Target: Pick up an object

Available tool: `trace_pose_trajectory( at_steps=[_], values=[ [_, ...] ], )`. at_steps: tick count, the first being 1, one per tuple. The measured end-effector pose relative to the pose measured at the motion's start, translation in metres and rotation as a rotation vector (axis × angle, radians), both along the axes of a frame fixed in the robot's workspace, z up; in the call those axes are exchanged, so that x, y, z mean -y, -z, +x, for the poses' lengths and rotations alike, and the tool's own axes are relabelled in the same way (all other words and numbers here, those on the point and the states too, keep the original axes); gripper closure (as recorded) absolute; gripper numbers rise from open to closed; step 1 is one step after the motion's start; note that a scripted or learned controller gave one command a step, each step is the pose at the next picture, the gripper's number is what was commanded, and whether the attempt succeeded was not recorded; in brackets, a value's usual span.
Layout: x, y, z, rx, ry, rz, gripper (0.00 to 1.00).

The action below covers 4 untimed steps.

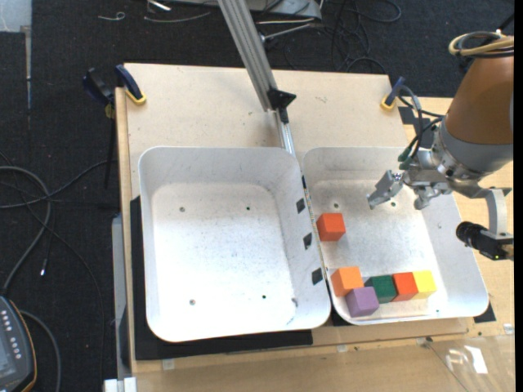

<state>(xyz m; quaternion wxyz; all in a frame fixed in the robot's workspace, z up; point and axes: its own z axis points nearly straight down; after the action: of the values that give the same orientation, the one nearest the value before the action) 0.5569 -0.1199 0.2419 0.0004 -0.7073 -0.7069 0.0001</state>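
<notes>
The gripper [406, 191] hangs over the back part of the right bin [458, 296], with the grey and orange arm [482, 109] reaching in from the right. Its two fingers [384, 191] look spread apart, and nothing sits between them, though the view here is small, so how wide they are is hard to say. Below and to the left of the gripper, apart from it, one orange block [331, 226] stands alone on the bin floor. Farther down from the gripper, near the front wall of the bin, more blocks sit close together: a light orange block [346, 279], a purple block [363, 300] touching it, then a green block [382, 288], a red-orange block [404, 285] and a yellow block [424, 282] in a row. The left bin [155, 219] lies well off to the gripper's left.
</notes>
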Motion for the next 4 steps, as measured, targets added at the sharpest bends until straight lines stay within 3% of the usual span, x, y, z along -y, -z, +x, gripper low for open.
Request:
trace_pose_trajectory(
  at_steps=[1,4],
  values=[
    [0.0526,0.1478,-0.0276,0.001,0.003,-0.001,0.00],
    [0.0517,0.1465,-0.0273,0.002,0.001,-0.001,0.00]
  ],
)
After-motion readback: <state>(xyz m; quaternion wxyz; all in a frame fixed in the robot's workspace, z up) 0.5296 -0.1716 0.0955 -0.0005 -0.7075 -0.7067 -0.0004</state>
